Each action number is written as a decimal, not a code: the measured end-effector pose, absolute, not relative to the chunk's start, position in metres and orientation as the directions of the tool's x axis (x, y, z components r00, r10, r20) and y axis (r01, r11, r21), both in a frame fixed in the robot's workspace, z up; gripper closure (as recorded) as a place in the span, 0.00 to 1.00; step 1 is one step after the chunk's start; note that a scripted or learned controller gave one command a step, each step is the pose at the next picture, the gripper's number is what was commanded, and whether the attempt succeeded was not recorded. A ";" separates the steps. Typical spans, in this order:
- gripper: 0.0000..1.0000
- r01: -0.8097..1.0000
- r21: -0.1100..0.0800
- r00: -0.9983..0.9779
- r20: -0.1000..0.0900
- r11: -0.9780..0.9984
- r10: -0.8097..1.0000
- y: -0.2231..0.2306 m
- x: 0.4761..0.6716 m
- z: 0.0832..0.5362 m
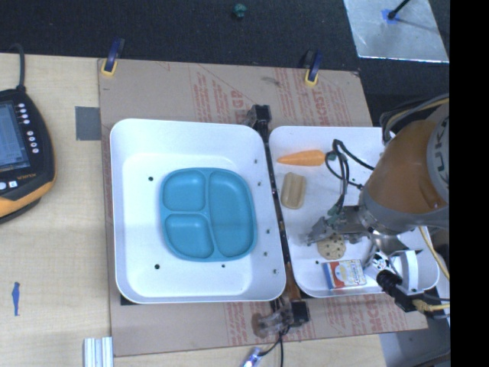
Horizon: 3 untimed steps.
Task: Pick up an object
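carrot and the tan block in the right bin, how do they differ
The carrot is orange; the tan block is pale beige. The carrot is long and tapers to a point toward the left, lying across the bin; the block is short, rounded and lies nearly upright in the view. The carrot sits nearer the bin's far wall, the block below it. Both lie loose in the right bin, apart from the gripper.

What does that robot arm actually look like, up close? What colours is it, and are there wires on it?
The arm is bulky and rounded, with an orange-brown band and grey above it showing part of dark lettering. Black cables loop beside it. Its gripper is a small dull-grey metal piece. A white cylindrical part sits near the wrist.
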<state>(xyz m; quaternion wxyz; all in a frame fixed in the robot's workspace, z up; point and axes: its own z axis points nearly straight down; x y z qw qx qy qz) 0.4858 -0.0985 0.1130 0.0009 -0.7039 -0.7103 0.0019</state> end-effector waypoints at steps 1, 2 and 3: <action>0.00 1.000 -0.005 -0.005 0.001 0.005 1.000 -0.103 0.484 0.091; 1.00 1.000 -0.002 -0.008 -0.001 0.008 1.000 -0.104 0.485 0.103; 0.00 1.000 -0.002 -0.009 -0.001 0.009 1.000 -0.104 0.485 0.103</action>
